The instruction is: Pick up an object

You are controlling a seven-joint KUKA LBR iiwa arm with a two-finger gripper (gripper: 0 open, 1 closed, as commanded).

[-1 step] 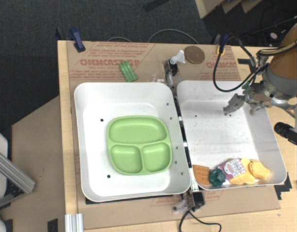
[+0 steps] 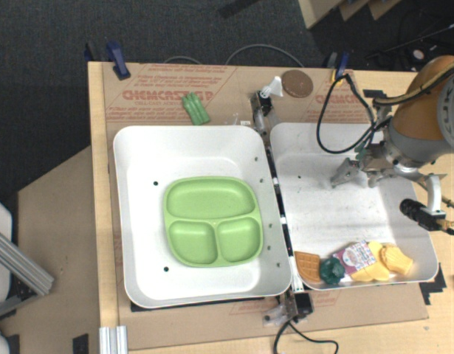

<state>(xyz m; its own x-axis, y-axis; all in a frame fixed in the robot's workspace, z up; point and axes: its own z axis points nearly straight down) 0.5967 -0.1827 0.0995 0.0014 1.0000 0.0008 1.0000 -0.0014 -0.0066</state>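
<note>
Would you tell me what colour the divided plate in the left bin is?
Light green divided plastic plate, in the camera view.

Grey KUKA arm [image 2: 426, 142] with orange band [image 2: 426, 98] above the wrist; black cable [image 2: 337, 102] looping beside it; pale metal two-finger gripper [image 2: 343, 177] below, black fitting [image 2: 418, 212] alongside.

Red "CHEMCAST" lettering, upside down, on the brown board [image 2: 167, 94]
</note>
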